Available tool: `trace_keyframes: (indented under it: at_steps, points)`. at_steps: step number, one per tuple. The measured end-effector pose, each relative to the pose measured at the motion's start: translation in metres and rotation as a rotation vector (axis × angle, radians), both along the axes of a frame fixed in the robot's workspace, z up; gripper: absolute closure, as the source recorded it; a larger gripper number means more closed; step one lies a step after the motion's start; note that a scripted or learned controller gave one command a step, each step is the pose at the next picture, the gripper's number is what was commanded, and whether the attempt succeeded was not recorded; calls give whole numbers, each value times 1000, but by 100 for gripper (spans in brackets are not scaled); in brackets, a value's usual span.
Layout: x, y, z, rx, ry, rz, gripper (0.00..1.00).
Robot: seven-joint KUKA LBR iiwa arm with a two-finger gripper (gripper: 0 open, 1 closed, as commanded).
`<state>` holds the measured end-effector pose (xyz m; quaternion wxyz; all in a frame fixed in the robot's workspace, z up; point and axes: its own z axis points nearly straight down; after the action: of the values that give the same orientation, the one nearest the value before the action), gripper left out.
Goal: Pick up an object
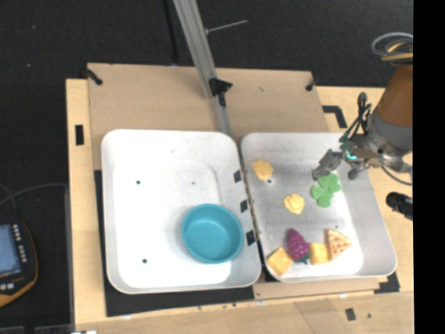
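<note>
Hovering over the right bin (372, 218), the pincer (338, 164) stands wide and holds nothing, its fingers on either side above the green toy (325, 190), probably the chosen object. Further out lie two yellow pieces (263, 170), a purple grape (297, 245) and a pizza slice (338, 243). The blue bowl (212, 232) sits in the left bin (139, 158).

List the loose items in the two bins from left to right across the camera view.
blue bowl → upper yellow piece → yellow block → purple grapes → green toy → pizza slice
</note>
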<state>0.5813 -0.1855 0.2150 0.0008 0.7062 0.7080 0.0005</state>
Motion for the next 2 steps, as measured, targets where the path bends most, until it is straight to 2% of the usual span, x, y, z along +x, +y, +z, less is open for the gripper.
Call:
trace_keyframes:
  at_steps: [1, 2]
  points:
    - [0, -6, -62, -1, 6, -3, 0]
    - [3, -8, -109, -2, -5, -4, 0]
